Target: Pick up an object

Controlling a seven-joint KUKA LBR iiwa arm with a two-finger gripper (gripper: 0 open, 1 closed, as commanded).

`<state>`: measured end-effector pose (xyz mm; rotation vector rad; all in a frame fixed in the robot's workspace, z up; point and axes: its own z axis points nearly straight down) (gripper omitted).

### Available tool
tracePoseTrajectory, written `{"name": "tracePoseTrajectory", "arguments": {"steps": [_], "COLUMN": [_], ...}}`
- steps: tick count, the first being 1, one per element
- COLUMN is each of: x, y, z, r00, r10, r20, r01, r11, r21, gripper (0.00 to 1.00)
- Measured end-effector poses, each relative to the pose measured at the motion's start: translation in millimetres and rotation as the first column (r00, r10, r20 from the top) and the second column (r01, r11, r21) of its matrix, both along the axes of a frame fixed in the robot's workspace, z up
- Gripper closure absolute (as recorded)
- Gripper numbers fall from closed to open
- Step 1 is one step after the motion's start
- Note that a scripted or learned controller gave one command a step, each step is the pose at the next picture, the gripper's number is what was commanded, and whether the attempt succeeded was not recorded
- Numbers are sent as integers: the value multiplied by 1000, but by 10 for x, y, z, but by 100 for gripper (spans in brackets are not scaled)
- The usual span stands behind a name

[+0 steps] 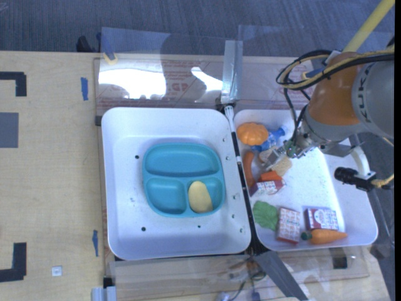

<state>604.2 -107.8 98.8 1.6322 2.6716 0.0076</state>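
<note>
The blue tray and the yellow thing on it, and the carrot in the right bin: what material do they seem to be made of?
The blue tray looks like moulded plastic, smooth and evenly coloured, with rounded compartments. The yellow thing in its lower right compartment is smooth and matte, probably plastic or rubber toy food; its material stays open. The carrot has a uniform orange body and a green end, so it seems a plastic toy.

Blue divided tray (pixel 182 177) in left white bin (pixel 119 168).

a pale wooden bench (pixel 50 187) fills the left of the frame, marked with black tape (pixel 15 83) and blue tape (pixel 84 88); blue-grey carpet floor (pixel 188 8) runs across the top.
</note>
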Motion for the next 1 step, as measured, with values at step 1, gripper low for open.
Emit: {"name": "tracePoseTrajectory", "arguments": {"steps": [1], "x": [534], "y": [718], "z": [898], "r00": [992], "r10": [-130], "r20": [-3], "r01": [130], "r11": [992], "r21": [3], "gripper": [100]}}
